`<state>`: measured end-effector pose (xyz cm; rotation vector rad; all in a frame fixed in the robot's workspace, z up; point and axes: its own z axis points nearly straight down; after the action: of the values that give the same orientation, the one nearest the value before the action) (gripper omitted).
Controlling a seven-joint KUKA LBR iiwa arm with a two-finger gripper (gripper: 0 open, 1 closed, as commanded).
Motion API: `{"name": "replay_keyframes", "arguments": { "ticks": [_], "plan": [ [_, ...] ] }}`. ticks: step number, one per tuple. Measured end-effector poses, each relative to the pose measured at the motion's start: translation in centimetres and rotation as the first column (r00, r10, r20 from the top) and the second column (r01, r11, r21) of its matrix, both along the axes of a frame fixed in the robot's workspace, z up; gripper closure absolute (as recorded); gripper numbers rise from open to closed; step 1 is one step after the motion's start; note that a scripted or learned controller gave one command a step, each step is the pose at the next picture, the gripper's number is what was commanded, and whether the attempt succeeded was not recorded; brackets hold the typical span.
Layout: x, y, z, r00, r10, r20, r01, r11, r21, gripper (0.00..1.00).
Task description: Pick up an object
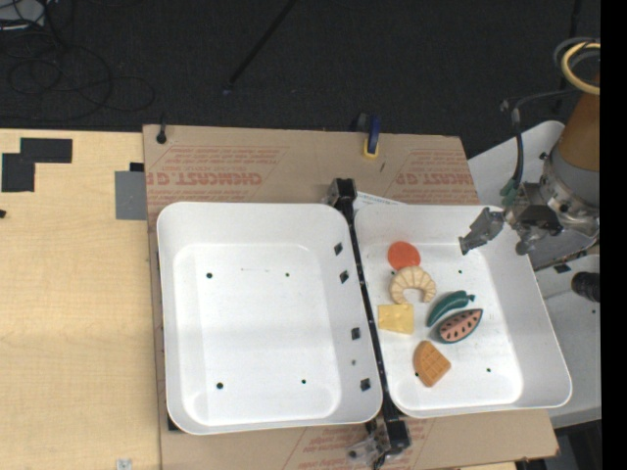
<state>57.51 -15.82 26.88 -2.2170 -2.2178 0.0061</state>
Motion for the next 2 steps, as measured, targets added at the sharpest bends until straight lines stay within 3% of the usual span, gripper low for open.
{"name": "replay_keyframes", "arguments": {
  "ticks": [1,2],
  "plan": [
    [-10.6,-2.4,-14.5,1.0,-0.006,-0.02,0.006,1.0,0.006,0.0],
    [-10.1,-2.7,-13.2,1.0,-0.011,-0.007,0.011,1.0,0.004,1.0]
  ]
}}
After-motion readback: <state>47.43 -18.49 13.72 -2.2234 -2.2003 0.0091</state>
